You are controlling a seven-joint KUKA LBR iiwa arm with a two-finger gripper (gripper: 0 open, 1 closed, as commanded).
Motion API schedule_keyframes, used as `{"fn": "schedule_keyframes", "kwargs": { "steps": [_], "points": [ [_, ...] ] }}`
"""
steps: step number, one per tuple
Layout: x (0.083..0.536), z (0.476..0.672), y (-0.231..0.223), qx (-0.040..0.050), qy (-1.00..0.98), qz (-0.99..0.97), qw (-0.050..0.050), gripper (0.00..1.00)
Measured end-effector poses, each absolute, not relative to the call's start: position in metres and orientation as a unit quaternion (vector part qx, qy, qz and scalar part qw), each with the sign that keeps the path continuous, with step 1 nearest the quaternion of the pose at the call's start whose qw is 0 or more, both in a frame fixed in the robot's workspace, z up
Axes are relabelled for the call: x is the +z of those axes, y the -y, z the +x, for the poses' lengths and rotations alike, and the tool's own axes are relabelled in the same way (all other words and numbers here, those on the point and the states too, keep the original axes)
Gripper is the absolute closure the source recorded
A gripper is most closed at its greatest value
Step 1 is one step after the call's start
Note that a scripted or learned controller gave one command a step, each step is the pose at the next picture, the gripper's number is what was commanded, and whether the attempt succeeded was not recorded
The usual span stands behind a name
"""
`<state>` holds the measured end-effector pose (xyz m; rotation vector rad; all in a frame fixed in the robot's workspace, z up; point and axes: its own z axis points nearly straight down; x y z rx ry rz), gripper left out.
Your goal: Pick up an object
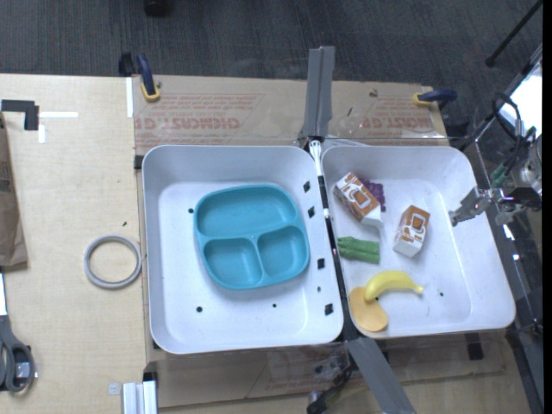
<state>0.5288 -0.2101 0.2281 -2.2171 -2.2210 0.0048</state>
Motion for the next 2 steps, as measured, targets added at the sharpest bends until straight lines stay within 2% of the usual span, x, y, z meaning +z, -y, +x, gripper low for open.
{"fn": "schedule_keyframes", "kwargs": {
  "steps": [1, 2],
  "points": [
    [0.223, 0.514, 0.141, 0.0010, 0.770, -0.639, 0.002, 0.00],
    [0.160, 0.565, 0.144, 0.0012, 0.767, -0.642, 0.001, 0.00]
  ]
}}
